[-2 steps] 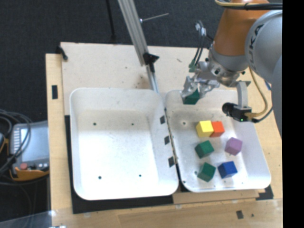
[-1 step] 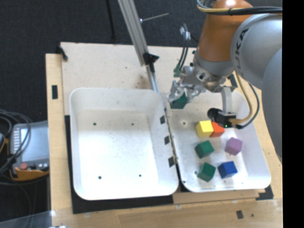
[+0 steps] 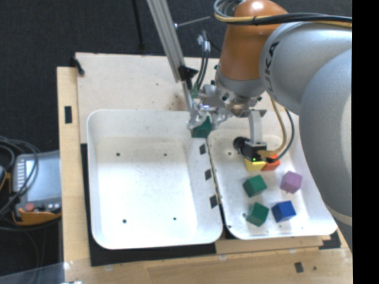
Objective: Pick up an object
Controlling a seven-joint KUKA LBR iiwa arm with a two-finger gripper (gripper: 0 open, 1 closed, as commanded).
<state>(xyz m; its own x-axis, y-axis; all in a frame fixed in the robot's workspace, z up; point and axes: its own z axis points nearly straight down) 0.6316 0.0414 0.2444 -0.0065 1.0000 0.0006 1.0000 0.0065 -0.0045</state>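
- Left bin: bare white floor with a few dark dots, no blocks in it.
- Divider between the bins: my gripper sits at its top end, by the back rims, with a dark green block at the fingertips.
- Fingers: looks like they're closed on that block, narrow gap, one metal finger on its left side. The far finger is hard to make out, so I'm calling it a grip but not a sure one.
- Block position: appears lifted clear of the floor, over the seam, nearer the right bin.
- Orientation: it's a small cube-like piece, so I can't see a real long axis. It reads slightly rotated, one corner pointing down toward the divider. Too small to tell more.
- Right bin, going right: a yellow block and an orange piece touching it, under a black fitting on my wrist cable. Below them are two green blocks, a blue block and a purple block.
- Risk 1: grip looks to be near the block's top edge. A shallow pinch plus any jerk on the lift could let it slip.
- Risk 2: if it drops here it could hit the divider rim and bounce into either bin.
- Risk 3: the slanted aluminium bar is just beside my fingers. A sideways move left could clip it.
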